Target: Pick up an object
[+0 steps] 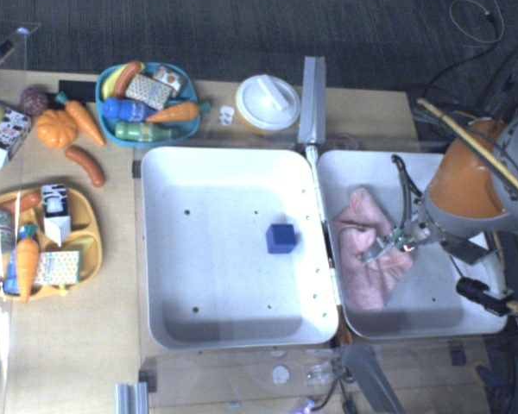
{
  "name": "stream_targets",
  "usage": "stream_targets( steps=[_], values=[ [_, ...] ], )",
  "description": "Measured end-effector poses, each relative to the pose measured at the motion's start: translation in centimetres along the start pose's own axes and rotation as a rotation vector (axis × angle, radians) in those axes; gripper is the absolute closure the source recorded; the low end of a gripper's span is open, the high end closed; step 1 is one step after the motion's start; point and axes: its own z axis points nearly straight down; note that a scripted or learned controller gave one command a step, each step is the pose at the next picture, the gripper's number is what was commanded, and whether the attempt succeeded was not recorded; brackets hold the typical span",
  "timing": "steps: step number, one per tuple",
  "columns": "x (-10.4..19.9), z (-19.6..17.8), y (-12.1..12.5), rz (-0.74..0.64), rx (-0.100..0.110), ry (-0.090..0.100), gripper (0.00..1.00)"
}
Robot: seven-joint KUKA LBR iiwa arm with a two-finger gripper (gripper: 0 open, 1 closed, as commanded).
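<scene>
- Nearest the lens, bottom edge: bench hardware, blurred, not identified.
- Far left on bench: yellow tray (88, 257) of toy food, incl. a carrot (26, 261) and small cartons; above it a toy pumpkin (53, 128) and a sausage (86, 166) lying loose.
- Back left: blue bowl (186, 128) heaped with more toy food. Beside it to the right, round white lid (268, 100) on a yellowish dish.
- Left bin (168, 317): holds one blue cube (281, 237), right of centre, well apart from all walls. Untouched.
- Right bin (483, 317): pink cloth (367, 248) crumpled along the left side, close to the divider wall.
- Gripper (387, 247) low over the cloth's right half, touching or nearly touching the folds. Jaw opening: cannot tell; fingertips small and lost against the fabric. No cloth seen lifted or clamped.
- Arm (470, 188) reaching in from the right, orange band above the wrist.
- Step judged: descent/grasp attempt on the pink cloth, not yet a confirmed hold.
- Next move calls for: closing on a raised fold, then straight lift; thin flat fabric likely to slip from a shallow pinch, so check for cloth rising with the fingers before retracting.
- Fallback target: blue cube, rigid and isolated.
</scene>
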Motion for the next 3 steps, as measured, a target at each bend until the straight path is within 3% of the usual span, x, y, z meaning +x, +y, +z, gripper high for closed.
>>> stream_targets(
  steps=[1, 2, 3],
  values=[
    [-1.9, 0.4, 9.7, 0.299, 0.006, 0.004, 0.0],
    [-2.2, 0.2, 5.6, 0.277, 0.006, 0.004, 0.0],
    [-3.5, 0.2, 4.0, 0.158, 0.004, 0.004, 0.0]
  ],
)
